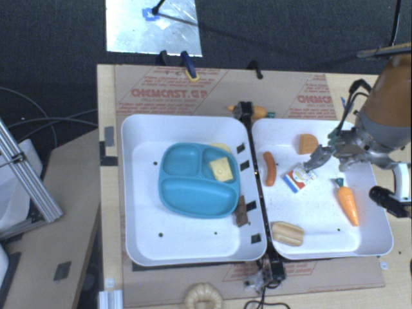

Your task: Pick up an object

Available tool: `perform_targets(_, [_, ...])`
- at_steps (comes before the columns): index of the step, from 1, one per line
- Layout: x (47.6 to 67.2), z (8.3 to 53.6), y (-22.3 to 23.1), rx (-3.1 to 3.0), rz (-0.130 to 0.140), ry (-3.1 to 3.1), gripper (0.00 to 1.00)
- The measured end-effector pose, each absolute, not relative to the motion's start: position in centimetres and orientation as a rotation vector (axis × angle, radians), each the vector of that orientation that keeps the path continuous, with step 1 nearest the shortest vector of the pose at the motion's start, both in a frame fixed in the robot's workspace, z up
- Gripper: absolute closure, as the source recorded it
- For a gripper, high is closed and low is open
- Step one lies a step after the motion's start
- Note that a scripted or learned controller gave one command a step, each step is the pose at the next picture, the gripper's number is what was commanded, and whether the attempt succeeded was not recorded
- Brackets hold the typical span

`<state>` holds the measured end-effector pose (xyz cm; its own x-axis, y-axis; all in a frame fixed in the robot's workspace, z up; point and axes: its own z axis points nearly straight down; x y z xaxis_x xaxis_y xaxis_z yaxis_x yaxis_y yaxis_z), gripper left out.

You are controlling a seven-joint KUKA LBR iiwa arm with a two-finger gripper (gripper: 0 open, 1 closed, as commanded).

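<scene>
White, red and blue, the small carton (297, 179) lies tilted near the middle of the right bin (376, 240), and the gripper (313, 162) sits right at its upper-right corner, at about two o'clock from it. Whether the fingers are spread, closed, or pinching the carton I cannot tell; the tips merge with the package from this angle.

My judgement is that the main risk is a corner grip. If the fingers catch only that edge, the carton could pivot and slip free on the lift, or be nudged aside without being caught.

A hot dog sausage (269, 168) lies at nine o'clock from the carton, close by, so a shoved package might slide into it. An orange wedge-shaped piece (307, 143) lies at twelve o'clock, just beside the gripper, and could be bumped by it. The toy carrot (347, 202) at four o'clock and the bread roll (287, 233) at six o'clock sit well apart and look safe.

Further out at nine o'clock, the left bin (138, 237) holds a blue divided tray (193, 195) with a yellow cheese block (221, 169) in its upper-right compartment, clear of any trouble.
</scene>
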<state>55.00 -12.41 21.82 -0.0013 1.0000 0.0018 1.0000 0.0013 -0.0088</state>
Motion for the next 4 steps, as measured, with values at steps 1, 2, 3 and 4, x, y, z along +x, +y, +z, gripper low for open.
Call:
perform_targets(1, [55.2, 22.3, -12.4, -2.219, -0.002, -2.226, 0.00])
perform_targets(2, [55.0, 17.6, -11.5, -2.217, 0.002, -2.221, 0.00])
perform_targets(3, [55.3, 11.4, -11.7, -2.217, 0.004, -2.220, 0.00])
perform_targets(4, [55.3, 8.3, -11.6, -2.219, 0.002, -2.221, 0.00])
